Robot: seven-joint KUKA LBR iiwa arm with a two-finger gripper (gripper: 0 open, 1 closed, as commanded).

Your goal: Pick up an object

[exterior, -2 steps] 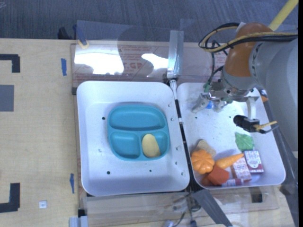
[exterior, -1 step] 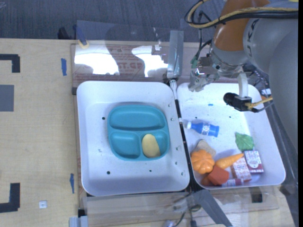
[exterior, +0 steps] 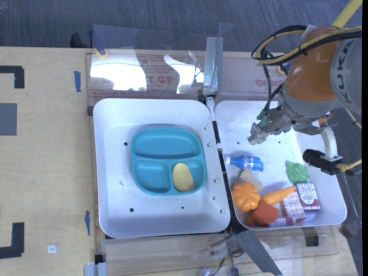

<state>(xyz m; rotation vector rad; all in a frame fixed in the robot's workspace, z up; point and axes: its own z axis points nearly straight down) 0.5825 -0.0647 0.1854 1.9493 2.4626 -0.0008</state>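
I am watching the gripper [exterior: 257,134] hanging over the bare upper part of the right bin [exterior: 339,211], right of the middle of the picture. I cannot tell if it is released or clenched, because it is small and blurry, and I am seeing nothing in it. The things to pick are all sitting below it, in the lower right of the picture. The blue bottle [exterior: 246,163] is lying closest, just under the gripper. Lower down, the orange pumpkin [exterior: 246,195], the carrot [exterior: 278,195], a red block [exterior: 265,214] and the little boxes [exterior: 301,201] are packed close, some touching. I am thinking the gripper could bump two toys at once there and grab none. The bottle is round, so it could roll away. The green piece [exterior: 297,171] looks flat and hard to pinch. The yellow toy [exterior: 183,177] is sitting in the blue tray [exterior: 164,145] in the left bin [exterior: 109,154], far from the gripper.
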